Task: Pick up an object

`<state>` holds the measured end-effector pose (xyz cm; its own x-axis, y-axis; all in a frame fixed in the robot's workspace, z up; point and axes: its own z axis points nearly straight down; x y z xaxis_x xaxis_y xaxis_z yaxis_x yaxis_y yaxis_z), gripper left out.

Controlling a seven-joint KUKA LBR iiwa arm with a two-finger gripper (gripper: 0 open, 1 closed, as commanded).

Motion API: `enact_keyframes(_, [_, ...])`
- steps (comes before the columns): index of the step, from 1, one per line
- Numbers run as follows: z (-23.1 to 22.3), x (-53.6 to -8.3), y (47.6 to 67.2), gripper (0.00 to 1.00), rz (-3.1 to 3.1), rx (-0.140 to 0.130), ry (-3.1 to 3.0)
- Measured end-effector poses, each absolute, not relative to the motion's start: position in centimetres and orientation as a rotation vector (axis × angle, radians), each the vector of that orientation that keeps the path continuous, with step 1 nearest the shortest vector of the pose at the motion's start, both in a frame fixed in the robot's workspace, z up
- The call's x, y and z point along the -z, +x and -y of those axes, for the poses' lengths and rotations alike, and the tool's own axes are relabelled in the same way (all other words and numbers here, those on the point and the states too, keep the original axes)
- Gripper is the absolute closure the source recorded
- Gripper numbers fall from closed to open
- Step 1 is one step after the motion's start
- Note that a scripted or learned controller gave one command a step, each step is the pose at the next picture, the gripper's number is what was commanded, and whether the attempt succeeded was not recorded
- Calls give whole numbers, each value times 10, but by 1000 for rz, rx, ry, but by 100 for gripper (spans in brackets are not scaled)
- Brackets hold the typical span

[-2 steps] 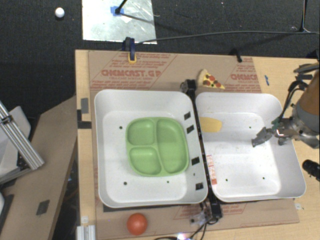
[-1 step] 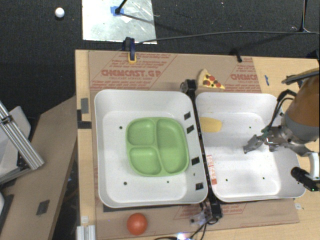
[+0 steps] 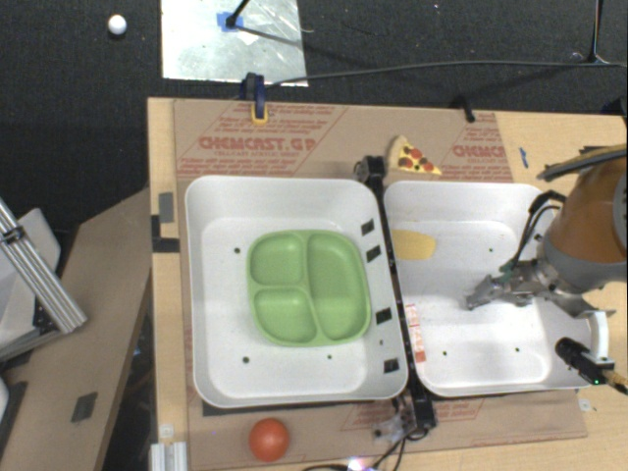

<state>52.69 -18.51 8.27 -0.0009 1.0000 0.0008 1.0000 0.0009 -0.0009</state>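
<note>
Red ball (image 3: 269, 439) on the bench edge in front of the left bin (image 3: 211, 263); arm over the right bin (image 3: 461, 361).

Left bin holds a green divided plate (image 3: 309, 287), lying flat near its middle with three compartments, all bare. Right bin holds a yellow flat piece (image 3: 415, 245) near its back left, close to the wall shared with the left bin. Gripper (image 3: 479, 295) hangs low over the right bin's middle, pointing left, well apart from the yellow piece; whether its fingers are spread or pressed together I cannot tell, and nothing shows between them. Pizza slice toy (image 3: 413, 158) lies on the brown board behind the bins, outside both.
</note>
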Motion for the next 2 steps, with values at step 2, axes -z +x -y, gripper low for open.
enact_keyframes(2, [189,-139,528,100,2228,4,-2222])
